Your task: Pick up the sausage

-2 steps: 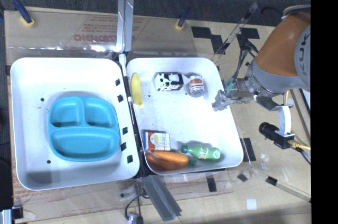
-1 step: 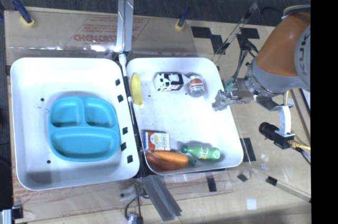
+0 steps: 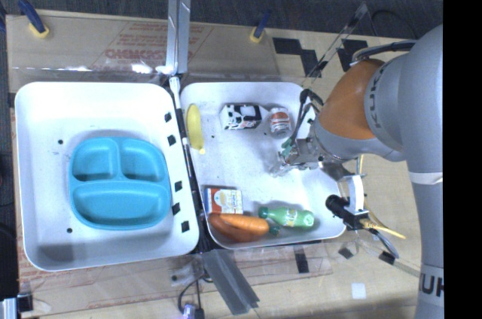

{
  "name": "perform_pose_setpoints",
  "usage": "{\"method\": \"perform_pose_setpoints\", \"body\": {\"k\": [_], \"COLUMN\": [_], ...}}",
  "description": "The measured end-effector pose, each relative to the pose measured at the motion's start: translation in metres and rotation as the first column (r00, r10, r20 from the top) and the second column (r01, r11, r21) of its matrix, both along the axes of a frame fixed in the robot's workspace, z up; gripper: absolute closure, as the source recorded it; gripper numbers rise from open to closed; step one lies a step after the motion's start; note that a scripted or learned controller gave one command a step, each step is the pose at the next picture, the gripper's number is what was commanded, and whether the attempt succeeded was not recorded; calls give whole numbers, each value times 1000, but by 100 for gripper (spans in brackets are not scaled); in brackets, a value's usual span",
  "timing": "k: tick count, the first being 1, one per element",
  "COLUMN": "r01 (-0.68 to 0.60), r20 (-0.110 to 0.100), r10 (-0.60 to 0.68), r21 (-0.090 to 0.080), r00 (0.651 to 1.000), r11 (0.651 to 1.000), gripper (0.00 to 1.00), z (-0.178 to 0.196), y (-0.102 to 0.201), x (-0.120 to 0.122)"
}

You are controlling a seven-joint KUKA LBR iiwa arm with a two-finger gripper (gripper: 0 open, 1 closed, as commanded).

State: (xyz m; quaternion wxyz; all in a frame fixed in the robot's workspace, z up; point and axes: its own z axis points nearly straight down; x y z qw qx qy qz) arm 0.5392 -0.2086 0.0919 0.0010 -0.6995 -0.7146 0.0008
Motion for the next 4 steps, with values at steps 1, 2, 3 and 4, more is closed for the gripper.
{"method": "perform_pose_setpoints", "body": {"k": [1, 2, 3, 4], "r01": [-4, -9, 0, 80], "r20": [0, 1, -1, 1], "r10": [4, 9, 0, -80], "r21": [-1, -2, 1, 0], "r00": [1000, 1000, 1000, 997], "r11": [1000, 1000, 1000, 997], "gripper": [100, 100, 100, 100], "z": [10, 20, -1, 163], "y": [0, 0, -1, 36], "x": [0, 1, -28, 13]}}
